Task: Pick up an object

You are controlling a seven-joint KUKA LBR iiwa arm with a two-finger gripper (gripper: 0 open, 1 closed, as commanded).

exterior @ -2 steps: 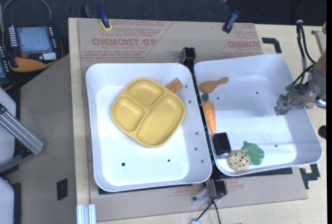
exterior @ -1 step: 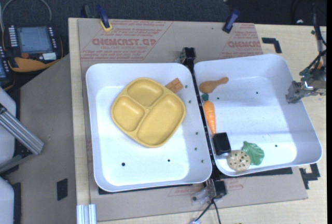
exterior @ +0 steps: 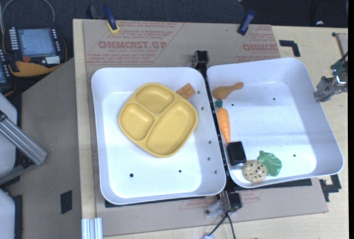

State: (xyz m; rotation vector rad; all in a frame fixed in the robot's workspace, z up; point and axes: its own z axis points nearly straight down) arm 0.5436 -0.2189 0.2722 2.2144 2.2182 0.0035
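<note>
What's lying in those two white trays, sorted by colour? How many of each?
Yellow: 1, divided plate
Orange: 1, carrot
Brown or tan: 3, drumstick, cookie, small block
Green: 1, leafy piece
Black: 1, block
Total: 7

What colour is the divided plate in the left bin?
Yellow; the camera view shows the divided plate plainly.

Bench (exterior: 166, 39) under two white bins (exterior: 110, 138)

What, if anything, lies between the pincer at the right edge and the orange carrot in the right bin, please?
Nothing visible: between the pincer and the orange toy carrot lies only bare floor of the shallow white right bin. The tan drumstick sits above that line.
</note>
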